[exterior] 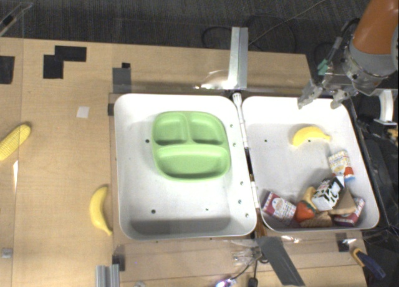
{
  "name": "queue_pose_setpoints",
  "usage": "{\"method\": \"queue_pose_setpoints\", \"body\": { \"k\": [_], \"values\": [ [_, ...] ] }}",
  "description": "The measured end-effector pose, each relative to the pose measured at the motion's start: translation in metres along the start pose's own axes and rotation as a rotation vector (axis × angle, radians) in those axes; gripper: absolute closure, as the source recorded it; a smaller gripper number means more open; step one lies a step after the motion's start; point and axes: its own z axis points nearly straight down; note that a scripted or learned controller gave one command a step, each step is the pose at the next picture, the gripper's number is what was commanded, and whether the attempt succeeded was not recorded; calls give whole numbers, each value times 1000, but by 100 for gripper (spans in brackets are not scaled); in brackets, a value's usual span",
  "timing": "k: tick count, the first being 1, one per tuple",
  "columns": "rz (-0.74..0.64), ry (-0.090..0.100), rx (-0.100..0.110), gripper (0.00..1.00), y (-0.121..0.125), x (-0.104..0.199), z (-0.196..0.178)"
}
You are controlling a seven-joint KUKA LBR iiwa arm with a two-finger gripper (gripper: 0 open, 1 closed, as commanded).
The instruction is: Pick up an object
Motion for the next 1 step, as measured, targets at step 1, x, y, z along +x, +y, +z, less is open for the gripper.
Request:
{"method": "queue_pose_setpoints", "body": {
  "k": [1],
  "values": [
    [-84, -1, -5, 0, -11, 2, 130]
  ]
}}
